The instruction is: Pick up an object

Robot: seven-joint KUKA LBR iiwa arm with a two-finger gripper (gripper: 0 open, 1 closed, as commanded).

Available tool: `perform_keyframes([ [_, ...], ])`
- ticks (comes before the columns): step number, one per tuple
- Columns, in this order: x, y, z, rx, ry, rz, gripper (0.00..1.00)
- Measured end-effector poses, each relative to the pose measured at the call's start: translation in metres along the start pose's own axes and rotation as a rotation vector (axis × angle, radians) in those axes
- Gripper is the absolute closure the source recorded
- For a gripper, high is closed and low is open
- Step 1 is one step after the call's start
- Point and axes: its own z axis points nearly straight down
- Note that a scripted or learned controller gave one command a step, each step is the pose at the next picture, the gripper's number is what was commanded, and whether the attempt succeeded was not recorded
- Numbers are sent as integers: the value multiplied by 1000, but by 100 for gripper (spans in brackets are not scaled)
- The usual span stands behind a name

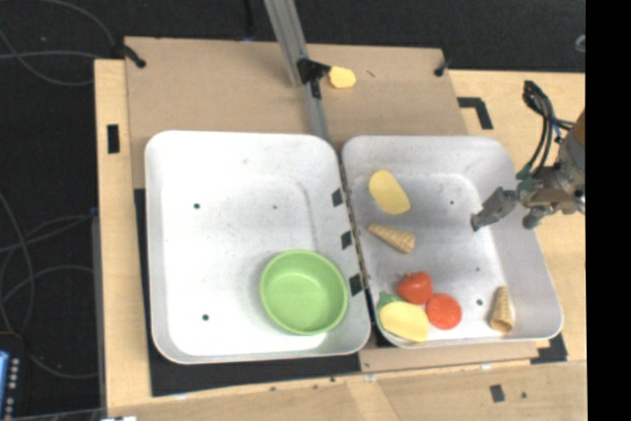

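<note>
Near the right bin's (pixel 463 158) divider, a yellow lemon-like piece (pixel 388 192).

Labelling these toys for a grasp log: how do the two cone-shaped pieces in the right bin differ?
The cone near the divider lies crosswise, its tip pointing toward the left bin; the cone by the right wall lies lengthwise, narrow end pointing up the picture. The first sits alone mid-bin below the yellow piece; the second rests near the bin's front right corner. Both are tan, ridged, and lying flat.
</note>
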Motion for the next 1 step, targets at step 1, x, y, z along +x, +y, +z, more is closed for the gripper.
perform_keyframes([
  [1, 0, 0, 0, 0, 1, 0, 0],
])
